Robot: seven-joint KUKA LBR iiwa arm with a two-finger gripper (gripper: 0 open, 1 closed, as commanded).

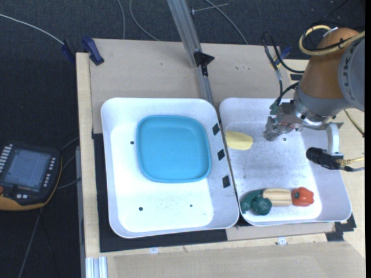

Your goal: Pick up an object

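In the right bin [324, 181] a pale yellow object [239, 140] lies by the left wall. Along that bin's front edge sit a dark green object [256, 203], a tan cylinder [277, 197] and a red object [302, 197], close together in a row. My gripper [276, 128] hangs over the upper middle of the right bin, to the right of the yellow object and apart from it. Nothing shows between its fingertips.
The left bin [119, 172] holds a light blue square plate [173, 148]. A metal pole [186, 25] slants down to the gap between the bins. A black sensor [322, 157] with a cable sticks in over the right bin's right side. A teach pendant [26, 172] lies on the floor at left.
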